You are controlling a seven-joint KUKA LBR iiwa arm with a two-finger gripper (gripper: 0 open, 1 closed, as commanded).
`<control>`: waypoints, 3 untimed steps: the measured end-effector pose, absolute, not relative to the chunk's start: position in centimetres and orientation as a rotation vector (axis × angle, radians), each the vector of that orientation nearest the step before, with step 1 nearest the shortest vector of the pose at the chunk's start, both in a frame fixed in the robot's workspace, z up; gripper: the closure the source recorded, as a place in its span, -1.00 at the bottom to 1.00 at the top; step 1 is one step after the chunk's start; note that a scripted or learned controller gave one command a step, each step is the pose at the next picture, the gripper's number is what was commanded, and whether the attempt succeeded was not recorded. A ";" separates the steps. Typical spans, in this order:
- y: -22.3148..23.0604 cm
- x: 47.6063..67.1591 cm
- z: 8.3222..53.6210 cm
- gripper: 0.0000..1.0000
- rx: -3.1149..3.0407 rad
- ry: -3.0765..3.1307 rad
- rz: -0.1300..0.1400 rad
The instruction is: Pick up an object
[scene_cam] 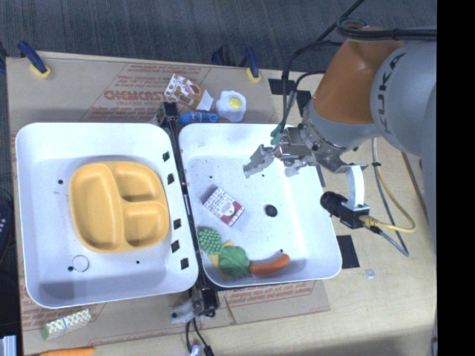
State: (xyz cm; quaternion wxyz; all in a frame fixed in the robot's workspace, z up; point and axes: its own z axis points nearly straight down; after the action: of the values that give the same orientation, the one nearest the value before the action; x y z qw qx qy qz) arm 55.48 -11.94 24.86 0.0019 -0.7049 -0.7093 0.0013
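My gripper (pixel 273 163) hangs over the upper middle of the right bin (pixel 315 232), its two fingers spread apart with nothing between them. Below and to its left a small red and white packet (pixel 223 206) lies flat on the bin floor. Along the bin's near edge lie a green knobbly toy (pixel 210 239), a green leafy piece (pixel 234 260) and an orange carrot (pixel 270 265). A small dark disc (pixel 271 211) lies near the bin's middle.
The left bin (pixel 37 199) holds a yellow divided tray (pixel 119 204). Behind the bins on the cardboard lie a small printed carton (pixel 182 90), a blue item (pixel 196 117) and a white and yellow egg toy (pixel 231 104). A wrapped candy (pixel 67 323) lies in front.
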 end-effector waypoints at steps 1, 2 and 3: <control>-9.4 51.2 11.0 -1.00 -2.354 -2.069 0.008; -9.3 53.5 9.1 -1.00 -2.222 -2.218 0.002; -9.3 53.5 10.1 1.00 -2.217 -2.220 0.004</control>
State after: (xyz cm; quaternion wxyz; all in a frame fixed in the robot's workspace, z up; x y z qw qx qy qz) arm 53.46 -9.29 10.13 0.0019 -0.7066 -0.7076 0.0014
